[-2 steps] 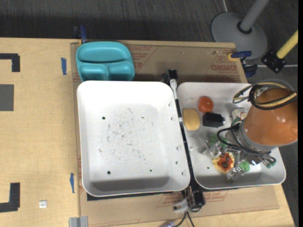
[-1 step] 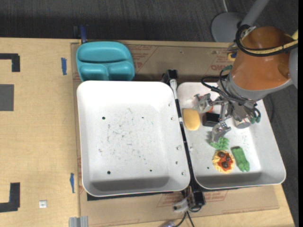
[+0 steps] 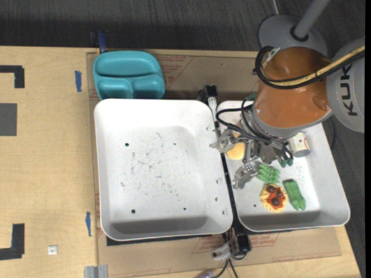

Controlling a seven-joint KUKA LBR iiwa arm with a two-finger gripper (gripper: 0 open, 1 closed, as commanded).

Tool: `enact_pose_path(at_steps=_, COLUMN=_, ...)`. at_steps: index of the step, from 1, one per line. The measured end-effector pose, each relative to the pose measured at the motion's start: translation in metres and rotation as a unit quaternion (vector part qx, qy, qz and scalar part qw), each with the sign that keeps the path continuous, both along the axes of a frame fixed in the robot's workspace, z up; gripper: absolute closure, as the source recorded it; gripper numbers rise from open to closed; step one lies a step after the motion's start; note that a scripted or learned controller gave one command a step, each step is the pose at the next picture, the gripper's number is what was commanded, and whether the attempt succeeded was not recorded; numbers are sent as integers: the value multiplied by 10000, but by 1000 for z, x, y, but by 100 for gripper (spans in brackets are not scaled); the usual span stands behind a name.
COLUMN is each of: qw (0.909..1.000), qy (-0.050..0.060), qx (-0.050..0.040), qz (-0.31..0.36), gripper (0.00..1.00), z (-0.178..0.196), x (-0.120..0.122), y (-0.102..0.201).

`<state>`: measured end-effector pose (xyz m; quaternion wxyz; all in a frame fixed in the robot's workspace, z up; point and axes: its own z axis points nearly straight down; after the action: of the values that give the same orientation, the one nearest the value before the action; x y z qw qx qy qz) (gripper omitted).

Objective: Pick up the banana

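The gripper (image 3: 246, 158) hangs over the right bin (image 3: 324, 213), beside the yellow banana (image 3: 235, 151); whether it is clenched, I cannot tell.

The arm (image 3: 293, 88) covers much of the right bin (image 3: 330, 213) and runs off the right edge. A yellow thing (image 3: 235, 152), perhaps the banana, peeks out beneath the wrist, mostly hidden. The gripper (image 3: 248, 169) is too cluttered with metal parts to read.
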<state>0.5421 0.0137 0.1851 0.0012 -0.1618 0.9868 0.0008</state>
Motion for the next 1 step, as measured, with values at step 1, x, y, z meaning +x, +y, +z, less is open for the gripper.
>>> enact_pose_path(at_steps=1, qw=10000, qy=-27, qx=9, qz=-14, gripper=100, z=11, x=1, y=0)
